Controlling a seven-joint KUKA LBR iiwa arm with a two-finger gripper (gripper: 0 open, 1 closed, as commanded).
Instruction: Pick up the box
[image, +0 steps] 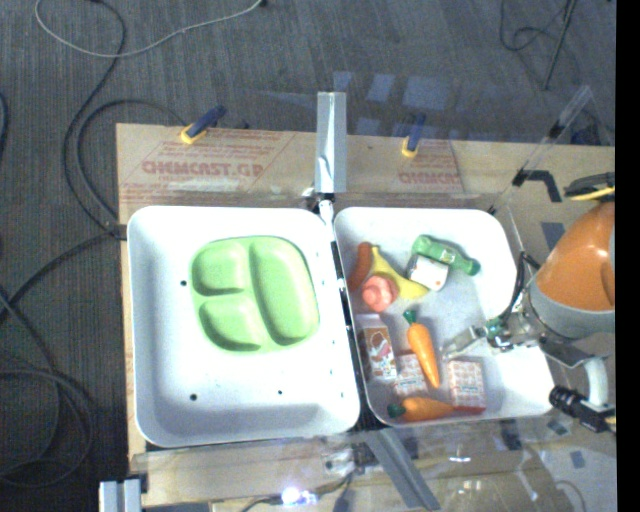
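Three small boxes lie in the front part of the right bin (500, 228): a brown box (375, 352), a paler one (408, 373) beside it, and a red-and-white box (465, 380) further right. My gripper (472, 339) hangs low over the right bin, just above and behind the red-and-white box and right of an orange carrot (424, 354). I see nothing held in it. The grey arm with its orange band (585, 265) comes in over the bin's right rim.
The right bin also holds a green bottle (445, 254), a banana (392, 275), a pink round fruit (377, 293) and a second carrot (432, 408) by the front wall. A green divided plate (255, 292) lies in the left bin (160, 380).
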